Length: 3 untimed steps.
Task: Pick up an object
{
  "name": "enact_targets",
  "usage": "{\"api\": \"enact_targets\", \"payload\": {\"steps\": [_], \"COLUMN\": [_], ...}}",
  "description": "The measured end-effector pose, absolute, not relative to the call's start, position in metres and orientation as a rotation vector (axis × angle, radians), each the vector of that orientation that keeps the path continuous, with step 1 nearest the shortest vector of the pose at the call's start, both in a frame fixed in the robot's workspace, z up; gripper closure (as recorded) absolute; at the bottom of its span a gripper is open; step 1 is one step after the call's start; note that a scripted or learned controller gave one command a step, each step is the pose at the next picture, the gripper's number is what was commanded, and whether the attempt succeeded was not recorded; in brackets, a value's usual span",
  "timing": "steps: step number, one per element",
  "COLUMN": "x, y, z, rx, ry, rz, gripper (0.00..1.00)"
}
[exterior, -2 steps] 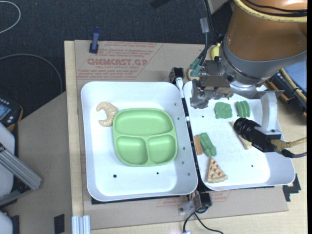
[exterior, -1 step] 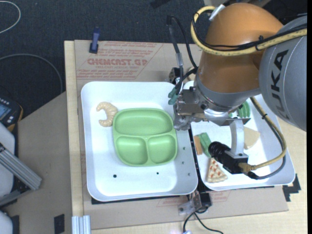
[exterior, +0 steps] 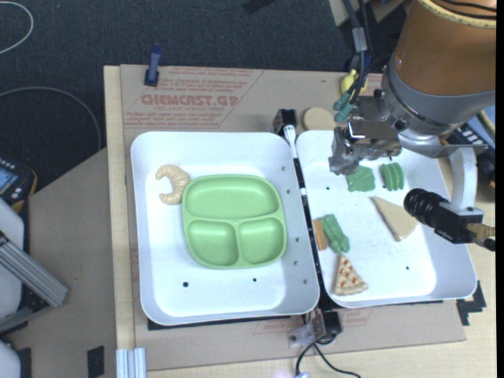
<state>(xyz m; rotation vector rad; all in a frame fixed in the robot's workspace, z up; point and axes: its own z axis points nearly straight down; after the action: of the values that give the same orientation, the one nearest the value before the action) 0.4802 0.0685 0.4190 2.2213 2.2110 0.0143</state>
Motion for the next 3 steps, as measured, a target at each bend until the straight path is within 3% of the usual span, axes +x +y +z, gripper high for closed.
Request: {"api": "enact_targets", "payload": {"steps": [1,2,3], "x": [0.479,0.480,0.478], "y": [0.091,0.090,0.100], "z": [0.366,0.379,0.314], "rx": [2.223,2.219,2.227], "ry": [2.226,2.222,2.224], "rz": [-0.008,0.002,-0.012], "gripper": [1.00,1.00,1.00]}}
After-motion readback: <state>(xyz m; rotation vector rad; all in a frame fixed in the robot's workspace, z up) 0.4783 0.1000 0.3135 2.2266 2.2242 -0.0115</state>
